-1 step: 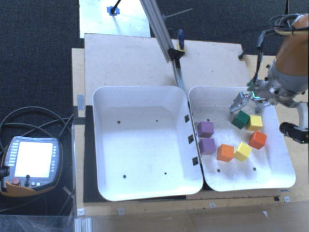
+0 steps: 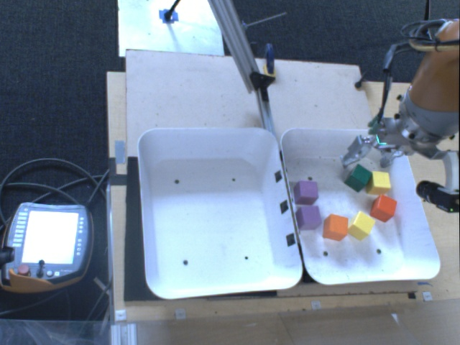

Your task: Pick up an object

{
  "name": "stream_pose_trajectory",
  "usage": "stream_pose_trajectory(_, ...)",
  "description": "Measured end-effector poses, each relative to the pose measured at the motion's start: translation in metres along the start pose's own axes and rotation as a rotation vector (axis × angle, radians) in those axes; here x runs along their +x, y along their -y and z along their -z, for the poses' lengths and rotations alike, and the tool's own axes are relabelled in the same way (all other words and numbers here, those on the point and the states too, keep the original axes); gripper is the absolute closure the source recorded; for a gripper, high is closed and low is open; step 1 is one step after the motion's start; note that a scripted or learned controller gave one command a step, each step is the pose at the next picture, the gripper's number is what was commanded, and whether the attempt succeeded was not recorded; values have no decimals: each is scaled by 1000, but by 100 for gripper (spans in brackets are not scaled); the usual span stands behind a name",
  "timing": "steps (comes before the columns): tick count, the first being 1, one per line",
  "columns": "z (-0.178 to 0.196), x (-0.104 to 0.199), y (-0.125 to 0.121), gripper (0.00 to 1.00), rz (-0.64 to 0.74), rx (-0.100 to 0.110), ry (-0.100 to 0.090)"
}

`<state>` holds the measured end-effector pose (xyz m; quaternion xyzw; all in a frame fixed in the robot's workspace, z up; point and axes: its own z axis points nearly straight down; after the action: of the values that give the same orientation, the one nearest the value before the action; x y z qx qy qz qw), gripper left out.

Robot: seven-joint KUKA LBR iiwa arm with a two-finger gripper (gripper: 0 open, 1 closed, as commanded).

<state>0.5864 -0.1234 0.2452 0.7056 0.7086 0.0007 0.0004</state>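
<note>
step: approach | gripper fingers spread, holding nothing, just above green block in right bin | next: descend, close

Grey arm reaching in, fingers spread

A robotics lab: an industrial arm over a desk with white bins, a teach pendant, dark carpet.
</note>
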Motion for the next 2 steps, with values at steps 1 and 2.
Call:
stream_pose_trajectory(1,-60,-5,4,0,-3,6,0)
stream_pose_trajectory(2,-120,1,1,0,-1,6,-1)
